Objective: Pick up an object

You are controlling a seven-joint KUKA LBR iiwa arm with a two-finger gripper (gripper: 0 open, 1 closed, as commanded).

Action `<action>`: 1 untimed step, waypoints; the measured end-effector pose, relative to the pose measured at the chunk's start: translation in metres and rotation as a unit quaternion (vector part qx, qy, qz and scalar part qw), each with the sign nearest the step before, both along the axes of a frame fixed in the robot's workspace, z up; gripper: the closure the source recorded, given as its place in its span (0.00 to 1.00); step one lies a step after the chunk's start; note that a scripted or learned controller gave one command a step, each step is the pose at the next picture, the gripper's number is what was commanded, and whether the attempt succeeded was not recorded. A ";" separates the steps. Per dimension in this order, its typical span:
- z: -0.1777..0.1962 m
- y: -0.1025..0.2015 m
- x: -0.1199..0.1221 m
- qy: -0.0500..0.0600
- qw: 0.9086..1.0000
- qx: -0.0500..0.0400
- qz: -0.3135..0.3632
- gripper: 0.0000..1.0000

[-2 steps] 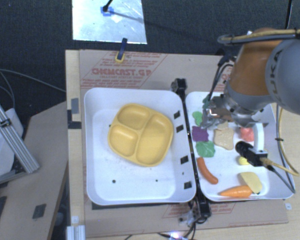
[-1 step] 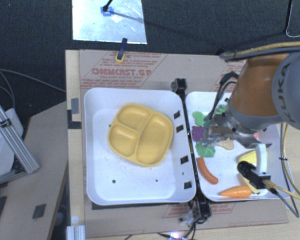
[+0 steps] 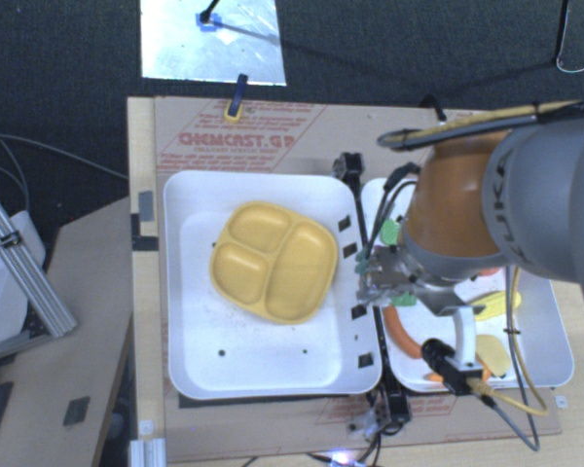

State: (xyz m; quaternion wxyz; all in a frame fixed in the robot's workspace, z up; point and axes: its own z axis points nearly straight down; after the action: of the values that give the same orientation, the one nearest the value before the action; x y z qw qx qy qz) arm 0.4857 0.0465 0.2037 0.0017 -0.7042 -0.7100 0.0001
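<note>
Two white bins (image 3: 190,290) sat on the bench: a yellow divided plate (image 3: 273,260) in the left, an orange carrot-like piece (image 3: 405,332) in the right beneath the arm (image 3: 506,193).

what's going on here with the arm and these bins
A grey and orange robot arm reaches in over the right bin, trying to pick something up. That bin holds an orange carrot-shaped piece and some yellow items, partly hidden under the arm. The left bin holds a yellow divided plate, lying untouched. The arm's wrist blocks the view of the pincer, so a grasp cannot be confirmed.
</note>
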 end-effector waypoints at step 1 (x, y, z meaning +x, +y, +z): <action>-0.020 -0.003 0.048 -0.003 1.000 -0.001 -0.001 1.00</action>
State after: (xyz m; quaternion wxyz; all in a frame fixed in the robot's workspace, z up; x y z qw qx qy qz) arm 0.5334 0.0439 0.1833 -0.0010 -0.7052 -0.7090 -0.0011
